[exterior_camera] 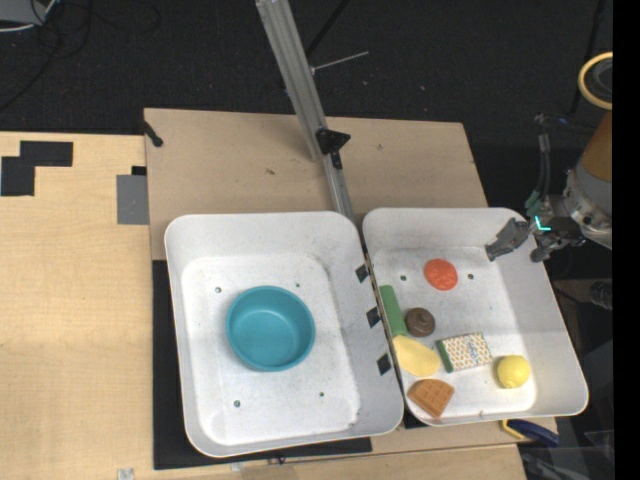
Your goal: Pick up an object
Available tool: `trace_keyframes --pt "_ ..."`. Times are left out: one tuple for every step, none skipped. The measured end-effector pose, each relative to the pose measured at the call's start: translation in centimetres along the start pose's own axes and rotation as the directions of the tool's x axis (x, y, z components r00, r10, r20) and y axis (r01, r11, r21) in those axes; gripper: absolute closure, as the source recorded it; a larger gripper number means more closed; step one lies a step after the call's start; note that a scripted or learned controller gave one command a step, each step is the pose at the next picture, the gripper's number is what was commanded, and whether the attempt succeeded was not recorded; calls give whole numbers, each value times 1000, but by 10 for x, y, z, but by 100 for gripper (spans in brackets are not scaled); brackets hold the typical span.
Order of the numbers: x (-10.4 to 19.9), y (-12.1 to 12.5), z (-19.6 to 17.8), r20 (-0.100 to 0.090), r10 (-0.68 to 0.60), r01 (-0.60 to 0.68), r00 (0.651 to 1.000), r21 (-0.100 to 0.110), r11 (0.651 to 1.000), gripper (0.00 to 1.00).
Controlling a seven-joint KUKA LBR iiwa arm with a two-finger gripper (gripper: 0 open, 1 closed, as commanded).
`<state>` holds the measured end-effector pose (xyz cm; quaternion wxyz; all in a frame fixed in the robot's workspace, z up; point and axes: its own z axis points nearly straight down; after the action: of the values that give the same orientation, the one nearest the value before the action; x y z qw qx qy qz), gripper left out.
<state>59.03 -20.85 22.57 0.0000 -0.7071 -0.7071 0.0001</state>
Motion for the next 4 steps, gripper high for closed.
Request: trace_keyframes --pt "0 0 0 0 0 0 1000 0 1000 0" --pt "-3 3 44 -1 0 0 1000 3 1000 0" --pt "2 1 106 -2 -1 1 1000 6 1000 0" --pt "3 0 136 0 -1 1 1000 2 1000 0"
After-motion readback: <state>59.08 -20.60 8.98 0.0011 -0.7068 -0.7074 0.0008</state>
